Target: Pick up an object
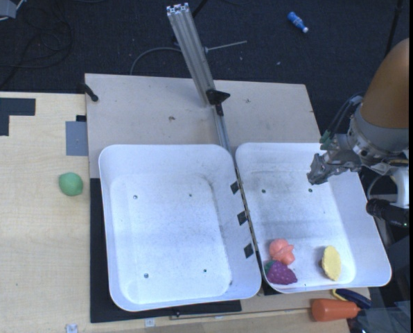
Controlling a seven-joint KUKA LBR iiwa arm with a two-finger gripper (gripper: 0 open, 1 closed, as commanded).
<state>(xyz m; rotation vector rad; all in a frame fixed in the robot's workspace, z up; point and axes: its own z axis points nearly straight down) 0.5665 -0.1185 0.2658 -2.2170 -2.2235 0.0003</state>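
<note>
Approach is the step we judge in hand: the gripper (318,172) hangs over the right bin (300,151) (whether its jaws are spread we cannot tell), so next we drop toward the orange toy (281,250).

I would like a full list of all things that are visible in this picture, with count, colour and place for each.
bins: 2, white, side by side on the bench
pink toy: 1, pink-orange, right bin, near front edge
grapes toy: 1, purple, right bin, just in front of the pink toy
yellow toy: 1, yellow, right bin, front right corner
green ball: 1, green, on the wooden surface left of the bins
orange object: 1, orange, on the bench in front of the right bin
blue object: 1, blue, on the dark floor at top
metal bar: 1, grey, slanting behind the bins
gripper: 1, dark grey, above the right bin's back part
</note>
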